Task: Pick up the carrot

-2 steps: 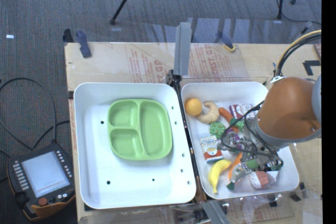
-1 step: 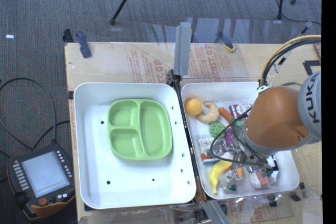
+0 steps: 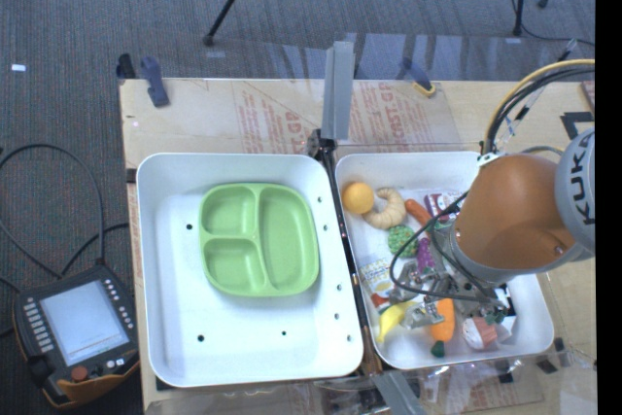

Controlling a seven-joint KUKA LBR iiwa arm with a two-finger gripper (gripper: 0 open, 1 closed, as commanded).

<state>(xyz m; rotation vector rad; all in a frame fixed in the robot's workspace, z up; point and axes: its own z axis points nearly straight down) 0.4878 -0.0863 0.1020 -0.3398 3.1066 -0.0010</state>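
Orange carrot [image 3: 443, 320] lies in right bin [image 3: 540, 330], near front edge, just below gripper [image 3: 449, 294]; second small orange piece [image 3: 416, 209] sits farther back beside croissant [image 3: 388, 208]. Gripper low over toy clutter; cannot tell whether fingers apart or together. Banana [image 3: 390, 320] left of carrot. Green divided plate [image 3: 259, 239] in left bin [image 3: 165, 306].

Green divided plate [image 3: 259, 238] in a white bin [image 3: 165, 306]; orange carrot [image 3: 443, 320]; yellow banana [image 3: 390, 319].
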